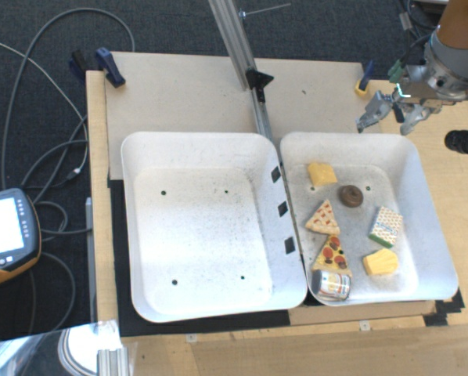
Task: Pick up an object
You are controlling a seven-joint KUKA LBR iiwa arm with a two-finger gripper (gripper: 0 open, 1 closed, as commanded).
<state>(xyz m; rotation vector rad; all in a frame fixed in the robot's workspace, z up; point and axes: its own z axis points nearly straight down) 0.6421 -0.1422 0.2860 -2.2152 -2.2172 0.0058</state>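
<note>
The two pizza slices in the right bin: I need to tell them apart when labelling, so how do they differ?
The upper slice lies with its tip toward the bin's far end; the lower slice is narrower. The upper slice lies free, while the lower slice's wide end touches the can. The lower slice shows larger, darker toppings. Both are flat, yellow-orange wedges with red spots, lying in the right bin.

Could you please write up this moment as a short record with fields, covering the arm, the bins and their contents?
gripper: open, above the right bin's far rim, holding nothing
right bin: holds seven items
items: yellow block, brown disc, two pizza slices, patterned block, cheese wedge, can
left bin: bare white floor
</note>
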